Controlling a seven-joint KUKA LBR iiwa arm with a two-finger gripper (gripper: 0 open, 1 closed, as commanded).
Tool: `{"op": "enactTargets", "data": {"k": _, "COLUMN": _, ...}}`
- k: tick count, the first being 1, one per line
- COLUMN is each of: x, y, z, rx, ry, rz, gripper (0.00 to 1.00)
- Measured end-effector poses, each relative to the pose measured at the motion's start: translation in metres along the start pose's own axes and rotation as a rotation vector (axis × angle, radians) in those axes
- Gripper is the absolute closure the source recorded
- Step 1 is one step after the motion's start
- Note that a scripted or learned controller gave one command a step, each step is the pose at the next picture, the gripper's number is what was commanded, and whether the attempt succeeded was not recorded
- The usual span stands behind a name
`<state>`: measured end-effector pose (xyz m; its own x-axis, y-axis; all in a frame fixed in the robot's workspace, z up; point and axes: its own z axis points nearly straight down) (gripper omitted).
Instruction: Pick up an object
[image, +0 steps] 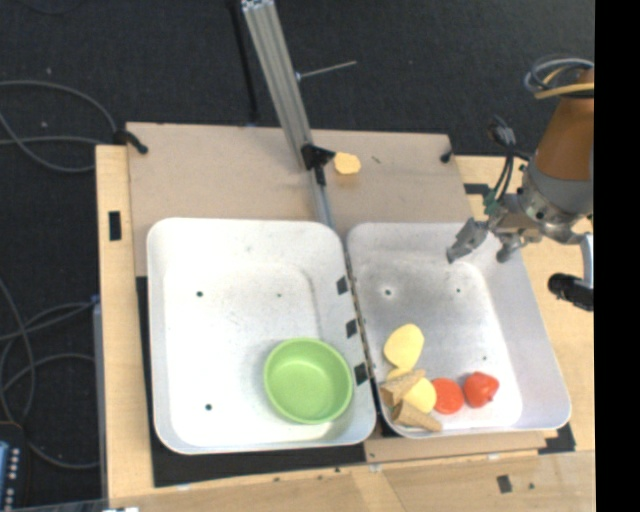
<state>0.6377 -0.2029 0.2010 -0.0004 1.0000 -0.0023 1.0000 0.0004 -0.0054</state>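
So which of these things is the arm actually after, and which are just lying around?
Job in hand:
two-finger gripper, fingers apart
pale yellow rounded piece
two red rounded pieces
tan wedge-shaped pieces
right white bin

Lying about:
green plastic bowl
left white bin
small yellow lump on the board

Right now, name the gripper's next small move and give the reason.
Probably travel toward the near corner of the right bin: the gripper hangs open above the bin's far edge, holding nothing, while the yellow piece and red pieces lie there.
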Motion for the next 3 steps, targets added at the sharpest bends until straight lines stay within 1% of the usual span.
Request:
{"op": "enactTargets", "data": {"k": 1, "x": -0.001, "y": -0.001, "z": 0.042, "rx": -0.002, "ry": -0.001, "rz": 0.001, "gripper": 0.0}}
{"op": "enactTargets", "data": {"k": 2, "x": -0.003, "y": -0.001, "z": 0.094, "rx": -0.002, "ry": -0.001, "rz": 0.002, "gripper": 0.0}}
{"op": "enactTargets", "data": {"k": 3, "x": -0.003, "y": 0.0, "z": 0.08, "rx": -0.009, "ry": -0.001, "rz": 0.003, "gripper": 1.0}}
